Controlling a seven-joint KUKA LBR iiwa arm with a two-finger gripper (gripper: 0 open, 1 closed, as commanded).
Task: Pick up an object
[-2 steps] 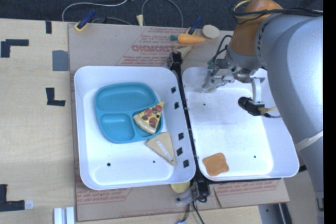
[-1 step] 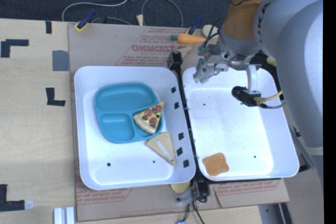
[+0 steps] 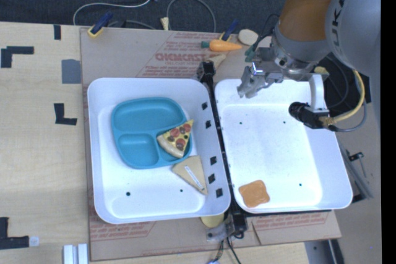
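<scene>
I am taking the orange-brown toast-like piece [image 3: 253,193] as the nearest candidate to pick: it is lying flat in the right bin [image 3: 322,161], in that bin's near corner, well below the fingers and slightly right of them. The gripper [image 3: 249,87] is hanging over the far left corner of the same bin, with nothing between its fingers; whether they are apart or together I cannot tell from this angle.

Left of the fingers, past the black divider clips, the left bin [image 3: 102,151] is holding a blue compartment plate [image 3: 145,130]. A toy pizza slice [image 3: 176,138] is resting on the plate's lower right edge, and a pale wedge [image 3: 191,172] is lying just below it on the bin floor, touching or almost touching the plate.

Up and left of the fingers, red print is showing on the cardboard sheet [image 3: 148,55] under the bins, but it is upside down and too faint for me to read. An orange carrot-like toy [image 3: 223,45] is sitting on that sheet, above the fingers. On the grey arm [image 3: 359,15], dark letters are showing partly, looking like "UK".
</scene>
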